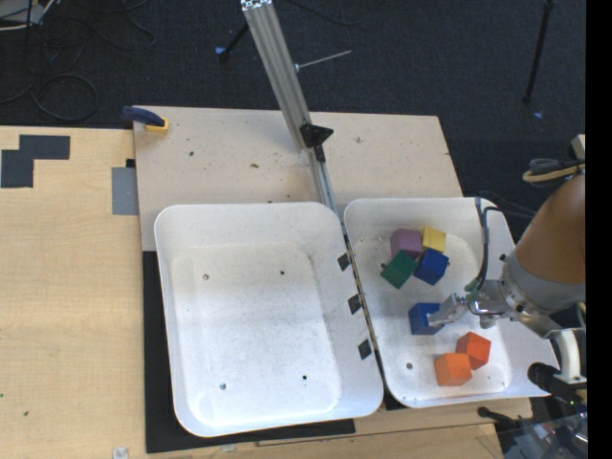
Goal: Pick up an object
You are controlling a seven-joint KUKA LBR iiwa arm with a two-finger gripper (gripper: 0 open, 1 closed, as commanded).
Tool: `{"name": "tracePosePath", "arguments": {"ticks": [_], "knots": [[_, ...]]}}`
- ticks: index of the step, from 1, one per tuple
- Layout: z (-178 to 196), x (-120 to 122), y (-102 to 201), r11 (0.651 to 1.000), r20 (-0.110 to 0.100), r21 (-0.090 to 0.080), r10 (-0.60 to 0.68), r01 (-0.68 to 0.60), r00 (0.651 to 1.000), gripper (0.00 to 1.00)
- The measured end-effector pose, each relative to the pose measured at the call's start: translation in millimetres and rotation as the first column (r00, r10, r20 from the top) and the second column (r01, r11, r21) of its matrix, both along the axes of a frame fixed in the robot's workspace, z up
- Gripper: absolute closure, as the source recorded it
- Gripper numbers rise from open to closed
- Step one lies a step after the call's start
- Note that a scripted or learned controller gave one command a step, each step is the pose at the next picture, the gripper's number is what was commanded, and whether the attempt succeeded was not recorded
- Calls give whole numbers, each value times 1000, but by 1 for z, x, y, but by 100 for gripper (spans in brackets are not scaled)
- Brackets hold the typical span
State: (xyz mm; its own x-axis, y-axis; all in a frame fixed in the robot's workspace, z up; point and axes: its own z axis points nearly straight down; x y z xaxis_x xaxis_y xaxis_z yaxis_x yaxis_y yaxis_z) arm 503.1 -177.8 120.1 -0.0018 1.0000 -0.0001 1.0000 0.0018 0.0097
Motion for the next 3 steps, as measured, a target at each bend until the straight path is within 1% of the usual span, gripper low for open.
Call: {"name": "tracePosePath", "arguments": {"ticks": [1,2,3], "knots": [[-3,3,0,1000,8,-2,-2,2,1000,0],[5,3,-1,1000,7,1,-8,8,1000,100],[65,10,-7,1000,-6,-1,-1,1,1000,100]]}}
